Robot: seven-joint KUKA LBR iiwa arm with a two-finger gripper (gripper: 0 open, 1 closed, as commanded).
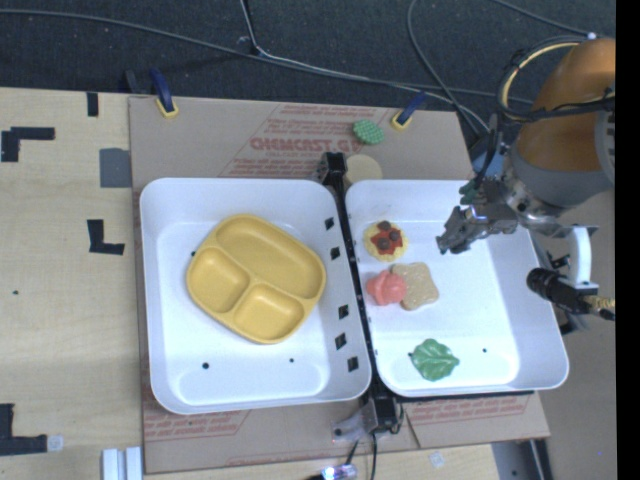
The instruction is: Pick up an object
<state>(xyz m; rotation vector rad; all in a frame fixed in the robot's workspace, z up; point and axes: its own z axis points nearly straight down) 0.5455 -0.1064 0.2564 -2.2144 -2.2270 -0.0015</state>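
Observation:
The right bin holds several toy foods: a small round pizza-like piece, a pink piece, a tan cookie-like piece touching it, and a green leaf near the front wall. My gripper hangs over the right bin's back right part, to the right of the pizza-like piece and apart from all the pieces. Nothing shows between its dark fingers.
The left bin holds a yellow divided plate. A green round piece lies on the cardboard behind the bins. Black clips run along the divider between the bins. Cables cross the dark floor at the back.

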